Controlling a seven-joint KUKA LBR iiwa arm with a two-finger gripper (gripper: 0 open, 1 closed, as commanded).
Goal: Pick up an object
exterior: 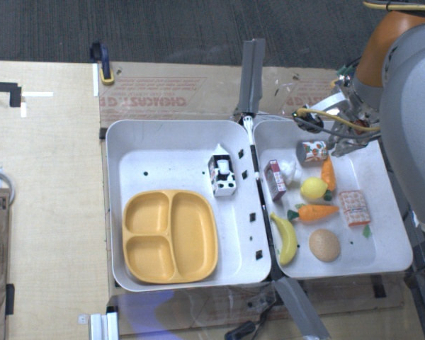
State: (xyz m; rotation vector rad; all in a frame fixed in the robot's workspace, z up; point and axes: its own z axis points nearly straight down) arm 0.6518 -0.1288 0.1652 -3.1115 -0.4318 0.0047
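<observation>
Camera view:
- Hand [343, 142] over rear part of right bin [389, 261]. Released or clenched: cannot tell.
- Small can [313, 151] just beside hand, on its left.
- Also in right bin: red box [275, 179], lemon [314, 188], carrot [329, 174] touching lemon, second carrot [317, 212], packet [354, 207], banana [286, 238], brown egg [324, 246].
- Left bin [127, 140]: yellow divided plate [170, 236] at front, black-and-white carton [222, 174] near right wall.
- Both bins on tabletop [42, 190].

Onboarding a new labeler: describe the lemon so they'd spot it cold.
Look in the white bin on the view's right, the crowded one. Near its middle, the lemon sits just behind a lying carrot. It's the only round yellow thing; the banana is yellow but long and curved.
</observation>
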